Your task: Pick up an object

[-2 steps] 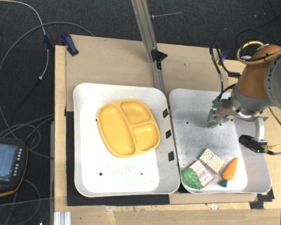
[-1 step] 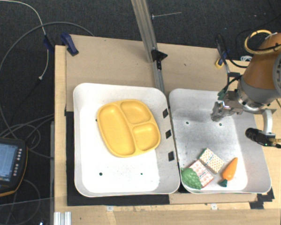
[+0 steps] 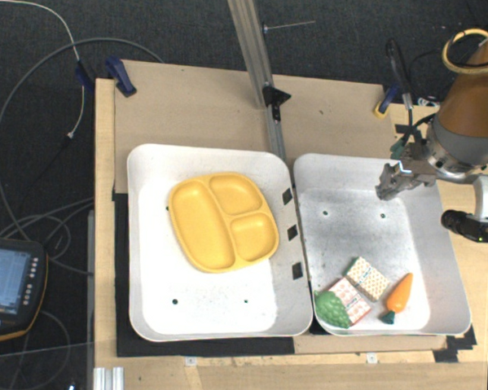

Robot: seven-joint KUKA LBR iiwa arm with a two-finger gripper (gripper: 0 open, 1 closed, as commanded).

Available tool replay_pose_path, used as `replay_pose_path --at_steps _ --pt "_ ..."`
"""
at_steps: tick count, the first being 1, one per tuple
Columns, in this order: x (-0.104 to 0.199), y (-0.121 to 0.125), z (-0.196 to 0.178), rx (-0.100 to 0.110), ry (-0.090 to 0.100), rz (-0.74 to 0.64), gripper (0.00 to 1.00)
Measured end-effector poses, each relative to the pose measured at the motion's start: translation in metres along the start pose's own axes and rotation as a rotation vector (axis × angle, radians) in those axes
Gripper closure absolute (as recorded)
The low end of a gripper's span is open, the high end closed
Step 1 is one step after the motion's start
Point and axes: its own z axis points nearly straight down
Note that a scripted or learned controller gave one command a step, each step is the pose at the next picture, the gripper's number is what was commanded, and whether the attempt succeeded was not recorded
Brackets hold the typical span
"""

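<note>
While grey two-finger claw hovers at far edge of right white bin, finger spread cannot be told. Orange plastic carrot lies well apart toward near edge, long axis tilted slightly from bin's depth.

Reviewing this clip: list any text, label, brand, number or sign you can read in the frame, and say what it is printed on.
No text can be read in this frame.
Small patterned cardboard box in the right white bin: dotted print, no legible words.
Second small box with reddish print beside it: markings too small to read.
Handheld control pendant with lit screen at the left edge: screen content too blurred to read.
</note>
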Motion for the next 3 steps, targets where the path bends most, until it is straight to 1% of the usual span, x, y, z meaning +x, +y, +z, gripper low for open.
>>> replay_pose_path --at_steps 1,2,3 --pt "0.000 0.002 -0.055 -0.002 -0.001 0.001 1.00" --pt "0.053 0.008 -0.040 0.009 0.003 -0.004 1.00" --pt "0.100 0.016 -0.045 0.005 0.003 -0.004 1.00"
